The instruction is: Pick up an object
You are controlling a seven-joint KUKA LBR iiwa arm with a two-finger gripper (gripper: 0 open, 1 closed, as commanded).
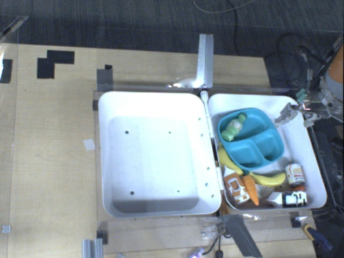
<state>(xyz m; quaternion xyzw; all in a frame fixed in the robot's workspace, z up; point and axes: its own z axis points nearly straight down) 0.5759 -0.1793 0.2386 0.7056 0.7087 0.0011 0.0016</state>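
Observation:
The right bin (317, 171) holds the objects. A blue divided plate (258, 144) lies in its middle with a small green item (233, 127) in the plate's far left section. A yellow banana (267, 178) curves along the plate's near edge. Near the front sit an orange carrot (251, 190), an orange-and-white box (235, 188), a small can (295, 174) and a black-and-white item (294, 199). My gripper (297, 116) hangs over the bin's far right corner, just right of the plate, open with nothing between its fingers.
The left bin (153, 152) lies beside the right one, with a metal post (206, 61) standing behind where they meet. Cables (301, 63) trail behind the right bin near the arm. Black tape marks (54, 62) sit on the bench at far left.

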